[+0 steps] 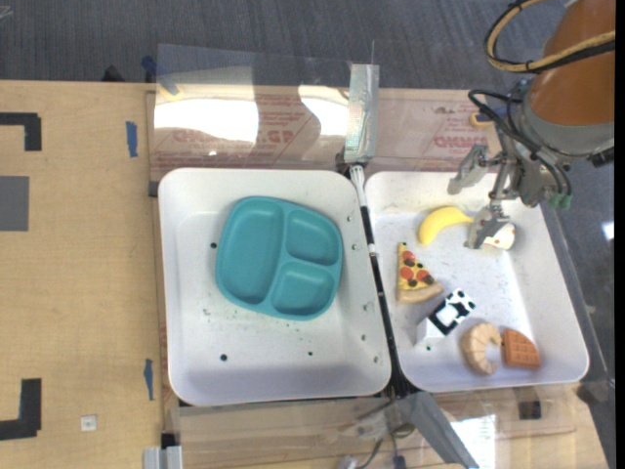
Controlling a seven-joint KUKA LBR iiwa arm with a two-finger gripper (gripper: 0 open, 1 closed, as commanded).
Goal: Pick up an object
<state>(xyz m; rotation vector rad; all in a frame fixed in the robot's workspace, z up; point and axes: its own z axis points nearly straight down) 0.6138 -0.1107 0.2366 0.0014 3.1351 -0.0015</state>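
We see the pincer [495,206] over the right bin's [566,291] far right part, fingers spread, gripping nothing, tips just above a small white-and-yellow piece [499,234]. Banana [444,224] just beside it toward the bin's middle. Pizza slice [413,272] near the inner wall; pastry [480,347] and waffle [520,349] at the near right corner

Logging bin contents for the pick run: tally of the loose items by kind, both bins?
Teal divided plate: 1
Banana: 1
Pizza slice: 1
Black-and-white block: 1
Croissant-like pastry: 1
Waffle-like orange piece: 1
Small white piece under the hand: 1
Total: 7
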